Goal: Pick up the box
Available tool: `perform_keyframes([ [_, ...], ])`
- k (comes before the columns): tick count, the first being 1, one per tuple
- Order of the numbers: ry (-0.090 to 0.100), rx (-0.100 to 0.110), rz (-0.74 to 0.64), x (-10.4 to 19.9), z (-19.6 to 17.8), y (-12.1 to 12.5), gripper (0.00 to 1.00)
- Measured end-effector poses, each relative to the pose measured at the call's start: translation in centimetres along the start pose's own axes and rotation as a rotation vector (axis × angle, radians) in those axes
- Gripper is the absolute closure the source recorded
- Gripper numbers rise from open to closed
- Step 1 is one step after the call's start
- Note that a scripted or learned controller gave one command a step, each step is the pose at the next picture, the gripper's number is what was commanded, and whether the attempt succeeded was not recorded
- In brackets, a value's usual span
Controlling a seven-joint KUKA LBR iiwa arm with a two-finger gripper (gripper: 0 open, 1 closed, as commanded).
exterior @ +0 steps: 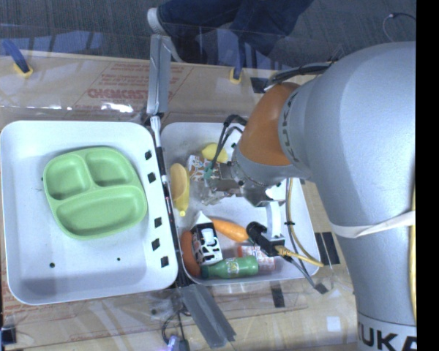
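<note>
The box (205, 244) is a small black-and-white carton lying in the near left part of the right bin (305, 218). It rests between an orange-red item (188, 253) at the bin's left wall and a green bottle (231, 268). My gripper (211, 175) is low in the middle of the same bin, above and farther back than the box, close to a banana (178, 187). The grey arm and its orange band (267, 130) cover the bin's right half.
An orange carrot (230, 230) lies just right of the box. A yellow fruit (211, 152) sits at the back of the right bin. A green divided plate (95, 191) lies in the left bin (22, 269). A person sits behind the bench.
</note>
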State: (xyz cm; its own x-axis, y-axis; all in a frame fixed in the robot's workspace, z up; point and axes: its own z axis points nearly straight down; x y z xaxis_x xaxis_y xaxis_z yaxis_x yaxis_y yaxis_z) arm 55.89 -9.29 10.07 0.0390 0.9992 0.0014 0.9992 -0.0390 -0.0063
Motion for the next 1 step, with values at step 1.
perform_keyframes([
  [1, -0.001, -0.003, -0.001, -2.82, 0.9, 5.44, 1.0],
])
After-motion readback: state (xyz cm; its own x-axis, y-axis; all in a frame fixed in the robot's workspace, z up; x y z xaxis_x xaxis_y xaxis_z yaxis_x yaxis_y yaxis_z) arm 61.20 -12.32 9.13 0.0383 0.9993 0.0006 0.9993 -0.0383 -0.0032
